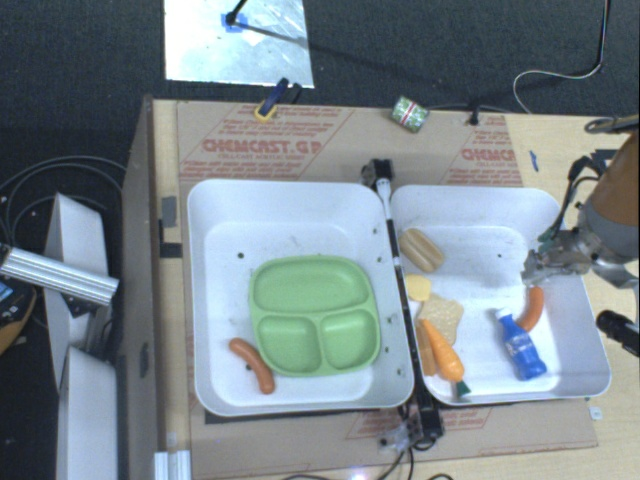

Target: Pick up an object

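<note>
My gripper (pixel 543 268) hangs over the right side of the right bin (pixel 500 236), coming in from the right edge. Just below it lies a small orange-red sausage (pixel 533 308), whose upper end reaches the gripper's tip; whether they touch I cannot make out. A blue bottle (pixel 521 347) lies just left of and below the sausage. Further left in the same bin are a carrot (pixel 443 352), a slice of bread (pixel 442 316), a yellow piece (pixel 418 288) and a hot dog bun (pixel 421 249).
The left bin (pixel 225 258) holds a green divided plate (pixel 315 313) and a second sausage (pixel 252 364) at its front left. A divider rail (pixel 393 258) runs between the bins. A small can (pixel 409 114) lies on the board behind them.
</note>
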Controlling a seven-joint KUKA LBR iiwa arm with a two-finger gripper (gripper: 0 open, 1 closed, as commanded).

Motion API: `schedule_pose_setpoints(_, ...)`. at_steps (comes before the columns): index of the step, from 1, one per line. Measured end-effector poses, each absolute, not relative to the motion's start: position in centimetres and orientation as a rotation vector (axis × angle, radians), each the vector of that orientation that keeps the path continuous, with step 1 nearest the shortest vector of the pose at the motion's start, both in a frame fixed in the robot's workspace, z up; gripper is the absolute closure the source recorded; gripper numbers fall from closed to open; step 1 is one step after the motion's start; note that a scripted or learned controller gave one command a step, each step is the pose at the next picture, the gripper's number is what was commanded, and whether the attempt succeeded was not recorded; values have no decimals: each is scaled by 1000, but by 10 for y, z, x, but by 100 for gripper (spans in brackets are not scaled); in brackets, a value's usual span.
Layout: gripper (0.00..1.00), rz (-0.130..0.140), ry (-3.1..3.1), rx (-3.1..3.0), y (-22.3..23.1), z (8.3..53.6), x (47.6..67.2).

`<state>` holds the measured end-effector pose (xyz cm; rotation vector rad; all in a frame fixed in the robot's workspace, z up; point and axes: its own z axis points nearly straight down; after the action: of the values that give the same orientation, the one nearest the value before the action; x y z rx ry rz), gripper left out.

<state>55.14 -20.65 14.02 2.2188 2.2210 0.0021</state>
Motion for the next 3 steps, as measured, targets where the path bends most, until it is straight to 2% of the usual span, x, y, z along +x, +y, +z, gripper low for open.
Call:
schedule_pose_setpoints(1,0,1,2221,2220,-194,84,515)
schedule_pose_setpoints(2,0,1,2222,2220,-207,84,487)
schedule_pose_setpoints(3,0,2,2221,2216,-204,188,487)
